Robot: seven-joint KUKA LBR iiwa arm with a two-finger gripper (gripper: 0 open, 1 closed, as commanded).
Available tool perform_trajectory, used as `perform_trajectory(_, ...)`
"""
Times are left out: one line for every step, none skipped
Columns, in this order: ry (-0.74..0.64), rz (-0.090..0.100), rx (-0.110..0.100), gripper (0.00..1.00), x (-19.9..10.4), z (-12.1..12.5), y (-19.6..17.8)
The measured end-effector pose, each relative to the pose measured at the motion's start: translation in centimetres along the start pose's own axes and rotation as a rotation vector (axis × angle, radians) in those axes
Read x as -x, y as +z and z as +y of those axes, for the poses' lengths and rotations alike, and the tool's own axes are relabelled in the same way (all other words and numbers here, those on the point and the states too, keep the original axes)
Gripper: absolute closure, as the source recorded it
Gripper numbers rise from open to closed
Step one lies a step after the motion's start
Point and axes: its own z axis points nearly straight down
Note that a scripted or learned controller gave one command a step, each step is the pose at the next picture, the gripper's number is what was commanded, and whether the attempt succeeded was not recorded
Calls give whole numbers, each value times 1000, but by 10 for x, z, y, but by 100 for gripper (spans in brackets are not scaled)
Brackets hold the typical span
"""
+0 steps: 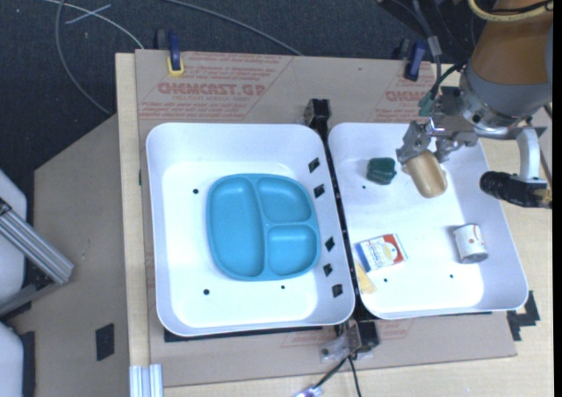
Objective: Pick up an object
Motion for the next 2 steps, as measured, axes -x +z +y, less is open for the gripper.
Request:
perform_trajectory(1,0,-1,100,-48,-7,15)
perform_trajectory(0,0,0,100,-94,-14,15)
